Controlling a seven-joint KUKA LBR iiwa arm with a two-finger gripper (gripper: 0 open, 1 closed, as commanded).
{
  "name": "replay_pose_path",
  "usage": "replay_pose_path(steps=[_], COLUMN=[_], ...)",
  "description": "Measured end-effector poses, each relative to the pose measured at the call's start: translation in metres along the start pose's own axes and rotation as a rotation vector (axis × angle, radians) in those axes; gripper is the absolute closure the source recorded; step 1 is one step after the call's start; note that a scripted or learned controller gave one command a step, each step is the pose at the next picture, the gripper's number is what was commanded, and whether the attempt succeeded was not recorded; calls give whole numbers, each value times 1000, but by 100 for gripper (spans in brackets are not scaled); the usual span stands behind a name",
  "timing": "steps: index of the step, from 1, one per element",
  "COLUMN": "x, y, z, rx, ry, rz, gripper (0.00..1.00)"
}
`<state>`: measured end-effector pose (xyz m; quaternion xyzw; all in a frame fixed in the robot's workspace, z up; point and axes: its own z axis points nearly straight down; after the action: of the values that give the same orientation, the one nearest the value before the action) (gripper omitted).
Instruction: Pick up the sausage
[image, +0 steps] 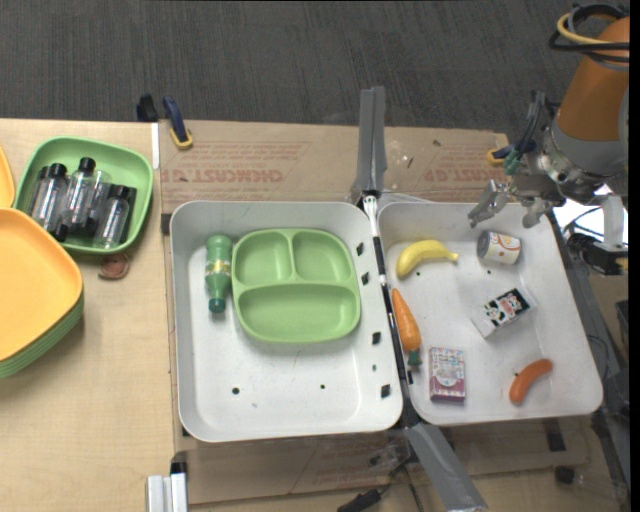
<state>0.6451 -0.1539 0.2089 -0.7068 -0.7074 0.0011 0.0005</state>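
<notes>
**Approach not started — gripper parked at the far edge of the right bin**

Largest first. Left shallow white bin (200, 400): a light-green three-compartment plastic plate (296, 284) in its far half, a green plastic bottle (217, 272) lying just beside the plate's left edge.

Right shallow white bin (575, 400) carries the target. The grey arm with the orange band (590, 80) comes in over the far right corner; the two-finger gripper (512, 203) hangs at the far edge, fingers spread and nothing between them.

Contents, bigger to smaller: yellow banana (425, 256) far left; orange carrot (404, 318) along the left wall; pink patterned card box (447, 375) near the near edge; black-and-white small carton (501, 311) mid-bin; small white cup-like tub on its side (499, 247) just under the gripper; orange-red short sausage (529, 381) in the near right corner, lying slantwise, clear of the neighbours and close to the right wall.

Judgement: step is pre-reach. The next move calls for travel across the bin to the near right corner, jaws set across the sausage's short axis, then descent. Wall proximity is likely the main risk to finger clearance.
</notes>
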Motion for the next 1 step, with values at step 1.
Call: replay_pose_path(steps=[1], x=[0], y=[0], z=[-9], rx=[1], ry=[-1], rz=[-2], gripper=[100])
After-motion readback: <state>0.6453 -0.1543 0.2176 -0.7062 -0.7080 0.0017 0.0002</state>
